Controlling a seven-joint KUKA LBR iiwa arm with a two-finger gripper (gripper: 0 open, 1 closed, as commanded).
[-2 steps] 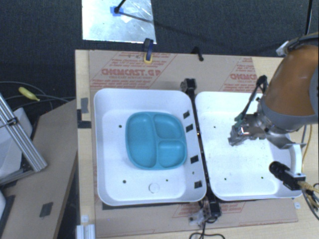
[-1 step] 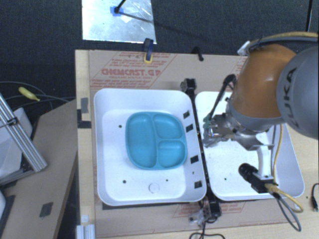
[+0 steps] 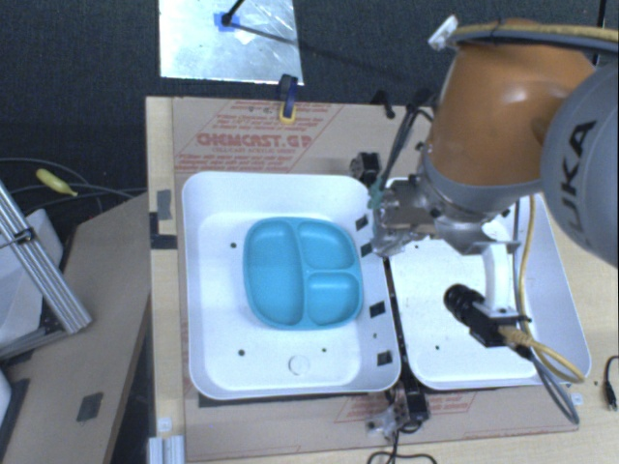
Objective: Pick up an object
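A light blue divided plate (image 3: 302, 271) with three compartments lies flat in the middle of the left white bin (image 3: 218, 356). The arm, grey with a broad orange band (image 3: 493, 114), hangs over the right bin (image 3: 435, 356). Its gripper (image 3: 380, 226) sits low at the strip between the two bins, just past the plate's right far corner. The wrist hides most of the gripper, and I see nothing held in it.
A black cylindrical part (image 3: 472, 312) on a white bracket, with a yellow cable, hangs from the arm above the right bin's floor. A cardboard sheet (image 3: 256, 133) lies under the bins. A foil sheet (image 3: 227, 27) lies at the back, and a metal rail (image 3: 34, 259) stands at the left.
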